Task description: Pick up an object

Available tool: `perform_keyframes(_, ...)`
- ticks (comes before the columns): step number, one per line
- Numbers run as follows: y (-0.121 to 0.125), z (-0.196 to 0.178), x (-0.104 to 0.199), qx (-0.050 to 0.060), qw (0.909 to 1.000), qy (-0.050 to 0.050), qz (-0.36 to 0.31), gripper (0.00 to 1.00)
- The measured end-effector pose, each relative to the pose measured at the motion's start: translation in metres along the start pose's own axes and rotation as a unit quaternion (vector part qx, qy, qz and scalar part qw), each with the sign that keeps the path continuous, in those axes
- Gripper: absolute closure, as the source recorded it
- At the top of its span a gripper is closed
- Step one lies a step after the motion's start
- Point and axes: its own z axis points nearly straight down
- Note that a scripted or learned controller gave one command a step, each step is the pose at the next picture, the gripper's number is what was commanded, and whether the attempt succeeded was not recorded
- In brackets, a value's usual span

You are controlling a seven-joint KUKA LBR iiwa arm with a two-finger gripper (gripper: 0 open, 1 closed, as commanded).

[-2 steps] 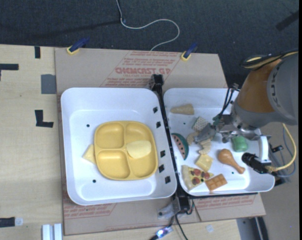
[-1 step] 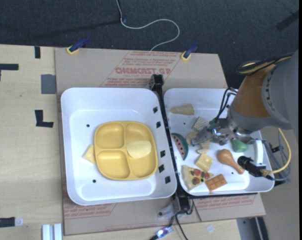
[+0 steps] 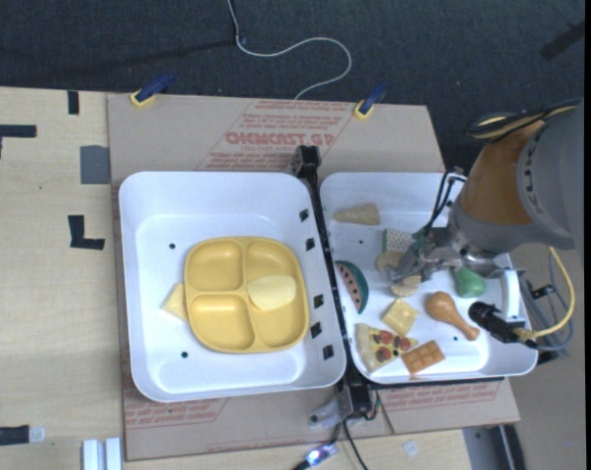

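We see cardboard (image 3: pixel 276 130) with red print, partly readable as "CHEMGUARD", behind the left bin (image 3: pixel 144 292). Right of that bin, the end effector (image 3: pixel 410 262) hovers over a beige piece (image 3: pixel 405 284); we cannot tell its finger state.

This looks like a robot lab, not a home. A grey robot arm (image 3: pixel 530 189) reaches over two white bins (image 3: pixel 144 292) set on printed cardboard (image 3: pixel 276 130) on a wooden counter (image 3: pixel 41 292). Black tape marks (image 3: pixel 7 140) sit at nine o'clock, a loose cable (image 3: pixel 295 52) at twelve.
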Motion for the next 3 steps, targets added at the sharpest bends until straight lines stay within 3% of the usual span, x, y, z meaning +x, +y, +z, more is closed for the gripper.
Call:
perform_keyframes(2,0.009,-0.110,-0.005,-0.002,1.0000,0.000,0.001,1.00)
perform_keyframes(3,0.009,-0.130,-0.005,0.000,1.0000,0.001,0.001,1.00)
